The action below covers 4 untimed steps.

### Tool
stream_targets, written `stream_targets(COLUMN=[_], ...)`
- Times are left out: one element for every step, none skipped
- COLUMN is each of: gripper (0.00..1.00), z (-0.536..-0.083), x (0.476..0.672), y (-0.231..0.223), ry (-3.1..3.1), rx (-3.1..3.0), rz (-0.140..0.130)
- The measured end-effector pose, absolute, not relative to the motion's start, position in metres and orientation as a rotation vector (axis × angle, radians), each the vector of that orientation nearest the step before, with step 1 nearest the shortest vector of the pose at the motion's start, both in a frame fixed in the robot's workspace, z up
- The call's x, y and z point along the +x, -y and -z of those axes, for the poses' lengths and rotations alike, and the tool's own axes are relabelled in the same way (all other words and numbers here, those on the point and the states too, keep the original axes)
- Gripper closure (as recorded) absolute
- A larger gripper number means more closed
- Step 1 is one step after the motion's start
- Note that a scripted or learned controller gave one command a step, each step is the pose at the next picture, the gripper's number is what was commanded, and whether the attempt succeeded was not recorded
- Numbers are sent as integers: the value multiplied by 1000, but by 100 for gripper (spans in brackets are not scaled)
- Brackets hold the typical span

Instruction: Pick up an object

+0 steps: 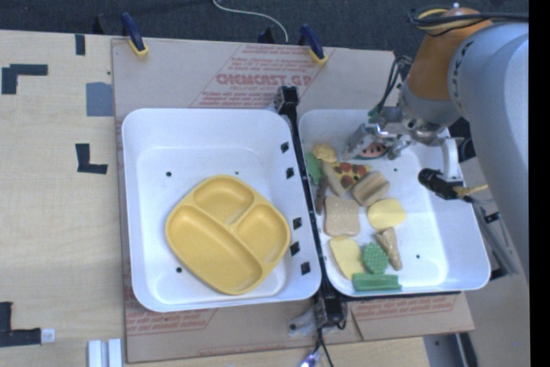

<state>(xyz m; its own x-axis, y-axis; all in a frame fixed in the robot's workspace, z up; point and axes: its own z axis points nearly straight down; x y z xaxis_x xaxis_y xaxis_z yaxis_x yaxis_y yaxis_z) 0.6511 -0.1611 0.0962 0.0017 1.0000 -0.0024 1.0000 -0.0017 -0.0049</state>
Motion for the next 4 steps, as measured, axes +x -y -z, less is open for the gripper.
stream_targets(gripper=[0,0,0,0], z=[-90,-85,-344,-265], x=[591,528,560,622], y=[124,97,78,146], ry=[2228,2222,2232,2212], rx=[-2239,-2229,-2226,-2224], rz=[13,1,9,-15])
